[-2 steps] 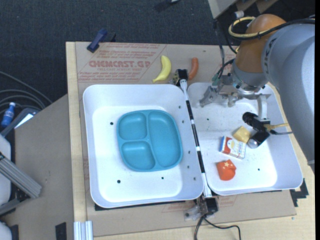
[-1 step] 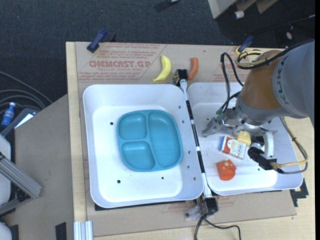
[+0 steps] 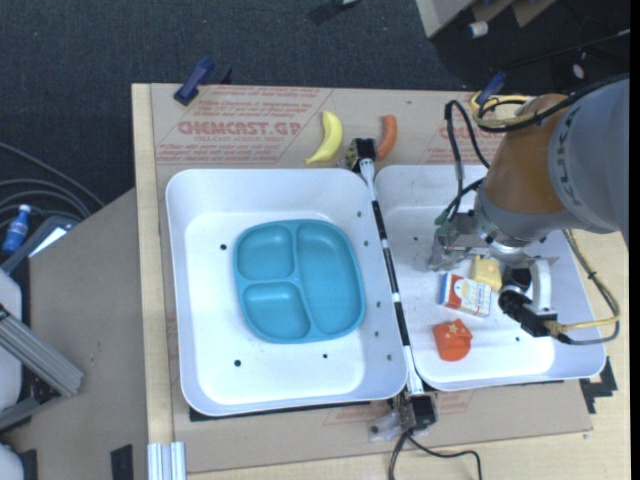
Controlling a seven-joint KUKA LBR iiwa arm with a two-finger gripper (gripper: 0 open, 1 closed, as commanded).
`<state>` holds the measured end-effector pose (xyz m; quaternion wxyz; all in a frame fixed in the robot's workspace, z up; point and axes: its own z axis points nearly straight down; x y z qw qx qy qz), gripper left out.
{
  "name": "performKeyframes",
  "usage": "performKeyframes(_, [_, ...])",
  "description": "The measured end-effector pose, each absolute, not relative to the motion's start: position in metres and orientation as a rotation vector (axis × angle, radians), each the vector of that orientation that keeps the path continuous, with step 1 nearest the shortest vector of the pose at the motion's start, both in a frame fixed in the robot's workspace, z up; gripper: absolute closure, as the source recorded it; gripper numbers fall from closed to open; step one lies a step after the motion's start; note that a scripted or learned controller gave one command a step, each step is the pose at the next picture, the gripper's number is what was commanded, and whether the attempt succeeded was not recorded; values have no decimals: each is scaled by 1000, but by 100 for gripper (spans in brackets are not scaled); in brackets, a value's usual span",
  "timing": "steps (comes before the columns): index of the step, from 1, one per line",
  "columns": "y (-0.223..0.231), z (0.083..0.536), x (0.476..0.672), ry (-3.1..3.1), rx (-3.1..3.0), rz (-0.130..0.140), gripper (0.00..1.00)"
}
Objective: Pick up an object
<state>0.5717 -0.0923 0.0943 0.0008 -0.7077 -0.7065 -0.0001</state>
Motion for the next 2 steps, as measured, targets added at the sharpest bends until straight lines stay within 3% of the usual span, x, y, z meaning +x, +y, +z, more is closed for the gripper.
performKeyframes(1, [-92,94,572,-2219,-2222,0,0])
performKeyframes(2, [-113,85,615,-2222,-2221,0,0])
